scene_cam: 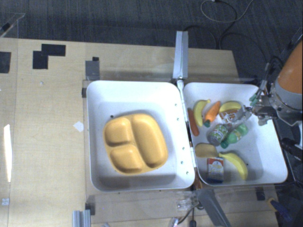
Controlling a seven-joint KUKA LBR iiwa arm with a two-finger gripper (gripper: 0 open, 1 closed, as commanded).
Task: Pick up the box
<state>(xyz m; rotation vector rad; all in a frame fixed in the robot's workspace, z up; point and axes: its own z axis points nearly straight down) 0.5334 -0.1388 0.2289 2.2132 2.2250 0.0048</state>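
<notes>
Beside a banana (pixel 236 164) lies the box (pixel 215 169).

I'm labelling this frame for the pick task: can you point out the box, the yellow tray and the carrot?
box (pixel 215 168), camera view, middle of its top face.
yellow tray (pixel 136 142), camera view, ridge between its compartments.
carrot (pixel 212 111), camera view, middle of its orange body.

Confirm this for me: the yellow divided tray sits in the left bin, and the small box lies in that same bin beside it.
Not quite. The camera view shows the yellow divided tray in the left bin, as you say, but the small box lies in the right bin, near its front edge, next to a banana.
</notes>
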